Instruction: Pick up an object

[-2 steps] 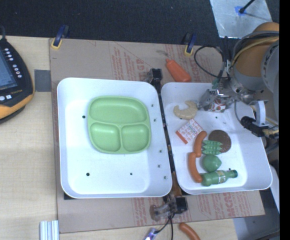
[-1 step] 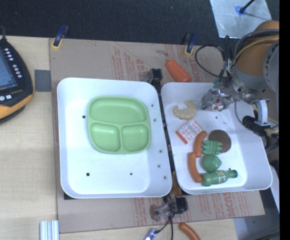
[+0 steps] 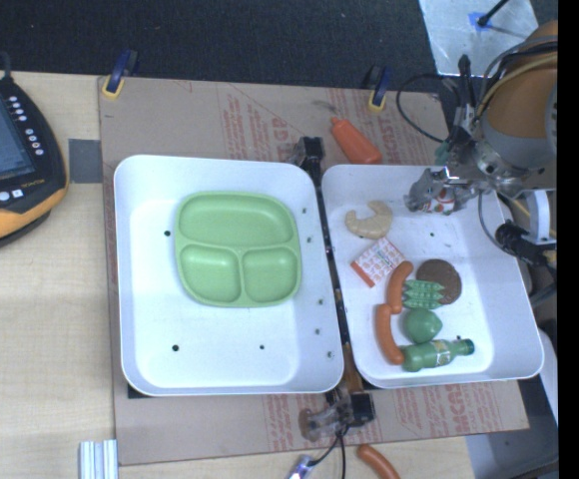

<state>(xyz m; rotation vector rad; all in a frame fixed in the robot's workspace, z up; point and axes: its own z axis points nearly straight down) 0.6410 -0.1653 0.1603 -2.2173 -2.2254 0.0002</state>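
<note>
- Your gripper point(image 3: 435, 194) hangs over the right bin's point(image 3: 504, 352) far edge; can't tell its state.
- Croissant point(image 3: 369, 220) sits just beside it.
- Green plate point(image 3: 238, 247) in left bin point(image 3: 150, 347).

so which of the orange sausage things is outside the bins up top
The orange sausage lying on the cardboard just above the right bin; two others lie inside that bin, a fourth at the bottom edge.

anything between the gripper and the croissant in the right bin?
Nothing visible. The gripper sits at the right bin's upper part; the croissant lies just to its left in view, with bare bin floor between them.
</note>
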